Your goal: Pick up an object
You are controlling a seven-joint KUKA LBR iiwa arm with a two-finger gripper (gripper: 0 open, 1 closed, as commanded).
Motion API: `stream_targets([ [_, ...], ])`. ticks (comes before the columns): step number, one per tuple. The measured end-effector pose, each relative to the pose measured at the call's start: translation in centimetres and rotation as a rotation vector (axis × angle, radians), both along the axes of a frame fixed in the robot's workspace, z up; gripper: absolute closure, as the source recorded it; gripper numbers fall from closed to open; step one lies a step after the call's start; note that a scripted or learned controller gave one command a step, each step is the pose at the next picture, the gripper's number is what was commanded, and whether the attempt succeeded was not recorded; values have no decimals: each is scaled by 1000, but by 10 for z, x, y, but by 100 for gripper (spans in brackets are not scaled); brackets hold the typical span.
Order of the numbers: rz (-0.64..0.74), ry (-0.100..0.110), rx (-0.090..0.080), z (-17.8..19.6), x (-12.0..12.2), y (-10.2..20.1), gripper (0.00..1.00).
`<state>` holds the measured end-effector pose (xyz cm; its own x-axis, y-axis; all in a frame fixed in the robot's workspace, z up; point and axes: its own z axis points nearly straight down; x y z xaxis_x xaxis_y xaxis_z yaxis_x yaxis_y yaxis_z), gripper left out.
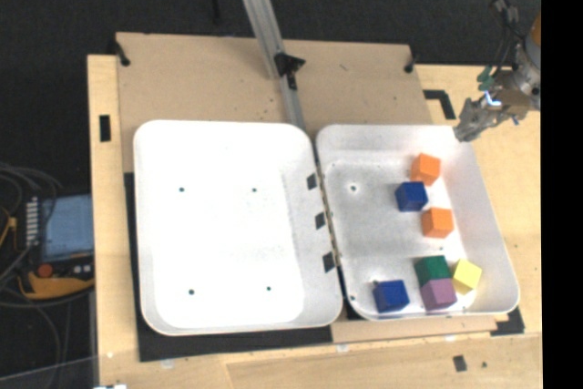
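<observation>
Grey metal tool (474,121) with dark cables looped above, a sliver of orange behind.

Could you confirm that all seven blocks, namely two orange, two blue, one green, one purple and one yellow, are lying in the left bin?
Not quite: the camera view shows all seven in the right bin, not the left bin. The colours are right: two orange blocks, two blue, one green, one purple, one yellow.
</observation>
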<state>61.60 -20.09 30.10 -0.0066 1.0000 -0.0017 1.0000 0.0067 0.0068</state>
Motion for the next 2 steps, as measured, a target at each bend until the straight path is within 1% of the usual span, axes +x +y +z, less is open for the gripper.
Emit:
stream_targets([
  [1,0,6,1,0,6,54,100],
  [2,-2,8,1,-21,9,101,100],
])
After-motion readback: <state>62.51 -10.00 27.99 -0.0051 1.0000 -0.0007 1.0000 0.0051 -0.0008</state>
